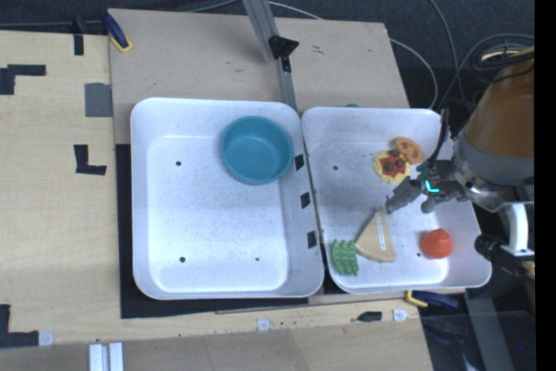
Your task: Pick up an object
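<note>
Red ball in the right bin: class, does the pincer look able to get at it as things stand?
Probably yes. The red ball lies apart from the wedge, with bare bin floor around it, and the pincer hangs just above and beside it, with nothing between.

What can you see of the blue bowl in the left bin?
The blue bowl is round, plain teal-blue, with a smooth matte look like plastic. It sits upright, mouth up, nothing visible inside. It rests on the floor of the left bin, in the far right corner, close to the wall shared with the right bin. Nothing else touches it; the gripper is over the right bin, well apart.
</note>
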`<control>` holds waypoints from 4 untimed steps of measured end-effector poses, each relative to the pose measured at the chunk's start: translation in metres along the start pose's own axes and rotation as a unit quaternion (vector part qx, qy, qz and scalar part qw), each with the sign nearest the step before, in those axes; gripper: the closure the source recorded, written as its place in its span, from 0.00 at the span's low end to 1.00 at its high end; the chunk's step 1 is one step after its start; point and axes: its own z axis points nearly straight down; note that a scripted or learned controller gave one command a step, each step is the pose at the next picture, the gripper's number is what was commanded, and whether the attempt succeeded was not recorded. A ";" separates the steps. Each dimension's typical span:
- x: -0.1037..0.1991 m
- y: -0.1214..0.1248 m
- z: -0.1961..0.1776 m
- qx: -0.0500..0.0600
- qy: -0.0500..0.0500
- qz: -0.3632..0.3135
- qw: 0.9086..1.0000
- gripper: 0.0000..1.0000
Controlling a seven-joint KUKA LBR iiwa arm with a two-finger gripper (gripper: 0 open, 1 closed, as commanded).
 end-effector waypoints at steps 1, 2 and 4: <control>0.000 0.000 0.000 0.000 0.000 0.000 1.000 0.00; 0.000 -0.009 0.058 0.002 0.000 0.000 1.000 0.00; 0.001 -0.009 0.099 0.000 0.000 0.000 1.000 1.00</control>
